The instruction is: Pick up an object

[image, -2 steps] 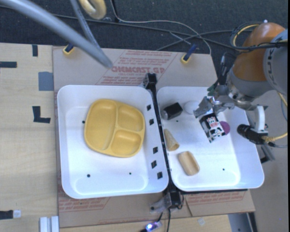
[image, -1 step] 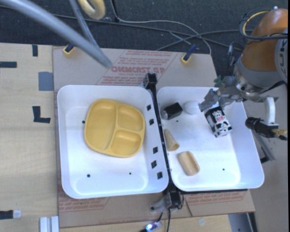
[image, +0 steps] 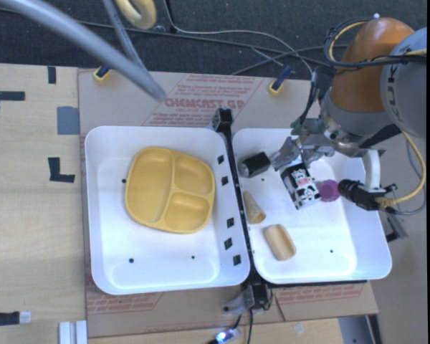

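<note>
Nearest the camera in the right bin lay a tan roll, clear of the walls; just beyond it, close to the bin's inner wall, a small cone lay on its side; farther back the gripper hung low over the bin's middle, and a purple piece sat just beside it, on the side away from the cone; whether the gripper was open or closed could not be told, nor whether it touched the purple piece; across in the left bin a yellow plate lay flat, well apart from the gripper; judged from this, the pick was not yet made, and the purple piece looked the handiest target, being closest; to do it well the gripper would need to centre over the piece rather than beside it, open wide enough to straddle it, come down nearly to the bin floor, then close and lift straight; the piece looked small and rounded, so an off-centre close could squirt it sideways; the roll, larger and lying on open floor, seemed the easier fallback, best taken across its narrow width
</note>
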